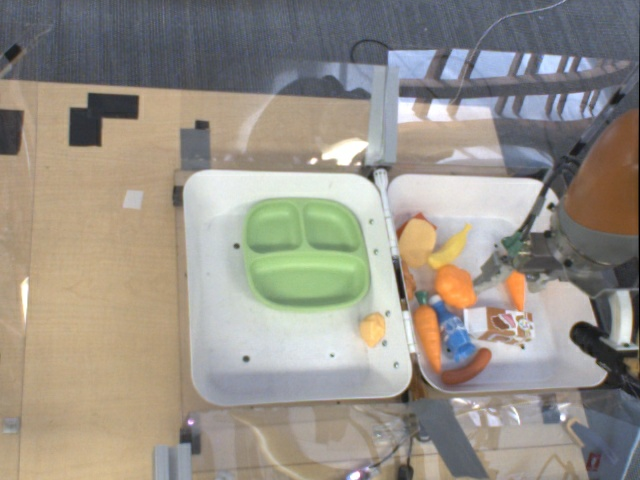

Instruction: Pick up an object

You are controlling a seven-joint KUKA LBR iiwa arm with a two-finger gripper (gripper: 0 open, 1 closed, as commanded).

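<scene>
Jaws (497, 265) sit low in the right bin (500, 193), arm entering from the right. Cannot tell whether they are open or closed. Small carrot (516, 290) just beside them; orange (455, 287) and banana (450, 247) just to their left; carton (498, 325) below. Left bin (215, 298) holds green tray (305, 253), well apart.

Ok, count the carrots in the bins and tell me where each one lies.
2, both in the right bin. One carrot lies near the left wall, beside the blue bottle. A smaller carrot lies right of the orange, by the claw. The arm may hide more.
</scene>
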